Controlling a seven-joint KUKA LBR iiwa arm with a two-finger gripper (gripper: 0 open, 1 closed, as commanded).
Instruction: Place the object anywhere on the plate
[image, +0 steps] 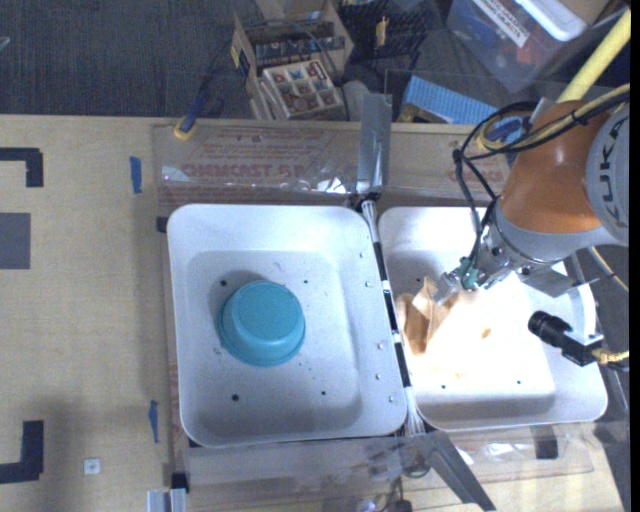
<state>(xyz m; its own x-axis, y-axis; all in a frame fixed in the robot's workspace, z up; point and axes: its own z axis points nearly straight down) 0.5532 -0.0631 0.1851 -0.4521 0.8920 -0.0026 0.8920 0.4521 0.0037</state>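
My arm, grey with an orange band (545, 180) above the wrist, reaches in from 3 o'clock and bends down over the right-hand one of the 2 shallow white plastic bins (570, 400). My 2-finger gripper (462, 277) sits low in that bin, toward its 10 o'clock part, with small teal pieces showing at the tip. I cannot tell how my gripper is set, because the bright glare on the bin floor and the angle hide that detail, and I cannot tell whether anything is clamped there.

The tan, flat, cardboard-like object (420, 315) lies in the same bin, against its 9 o'clock wall, just beside the divider between the 2 bins. Its upper end reaches up to my gripper tip, at the object's 1 o'clock; whether they touch or merely overlap from this slant I cannot say. A few faint orange-brown marks dot the bin floor at about 4 o'clock from the object.

The round, teal-blue plastic plate (262, 321), which looks like an upturned dish, rests in the left-hand white bin (200, 240), a little toward 9 o'clock of that bin's middle. It sits well apart from the tan object, with the bin walls between them.

A black cylindrical fitting (560, 337) sticks out over the right bin's 3 o'clock edge.
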